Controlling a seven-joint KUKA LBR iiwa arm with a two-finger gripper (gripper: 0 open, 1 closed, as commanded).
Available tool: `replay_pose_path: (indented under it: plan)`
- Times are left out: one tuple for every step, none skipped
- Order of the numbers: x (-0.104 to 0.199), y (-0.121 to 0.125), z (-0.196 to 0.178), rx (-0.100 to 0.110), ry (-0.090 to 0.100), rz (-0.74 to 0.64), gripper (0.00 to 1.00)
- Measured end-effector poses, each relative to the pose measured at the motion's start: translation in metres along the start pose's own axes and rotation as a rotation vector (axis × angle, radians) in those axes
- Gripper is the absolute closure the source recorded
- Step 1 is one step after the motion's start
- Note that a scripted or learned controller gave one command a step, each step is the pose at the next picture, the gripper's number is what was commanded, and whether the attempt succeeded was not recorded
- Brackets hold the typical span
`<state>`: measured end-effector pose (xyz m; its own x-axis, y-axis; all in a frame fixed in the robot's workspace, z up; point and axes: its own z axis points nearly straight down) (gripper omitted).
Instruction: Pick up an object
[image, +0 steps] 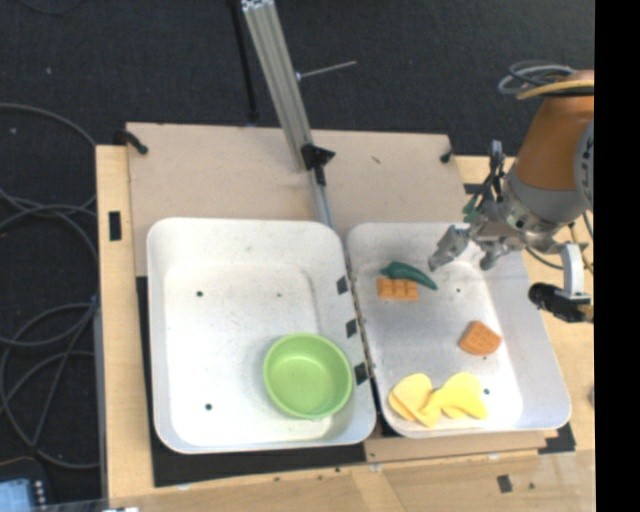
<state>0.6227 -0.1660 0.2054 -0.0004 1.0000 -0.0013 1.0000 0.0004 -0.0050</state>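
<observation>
While over the right bin (540, 370) (far corner), claw (466, 252) hangs — fingers apart.

floor (100, 60): dark carpet | cables (40, 300): looped at left | bench (240, 180): tan board

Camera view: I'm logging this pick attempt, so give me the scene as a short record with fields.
left bin: holds a green bowl near its front right corner
right bin: holds four loose items
green item: dark green, at the back, touching the orange waffle piece
orange wedge: mid-right, apart from the others
yellow pieces: clustered at the front
gripper: over the right bin's back edge, fingers apart, nothing between them
</observation>
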Motion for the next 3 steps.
replay_pose_path:
  plan:
    - [-0.006,-0.001,0.062,0.000,0.000,0.002,0.00]
    - [-0.008,0.000,0.106,-0.004,-0.001,0.003,0.00]
    - [-0.009,0.001,0.093,-0.009,-0.001,0.006,1.00]
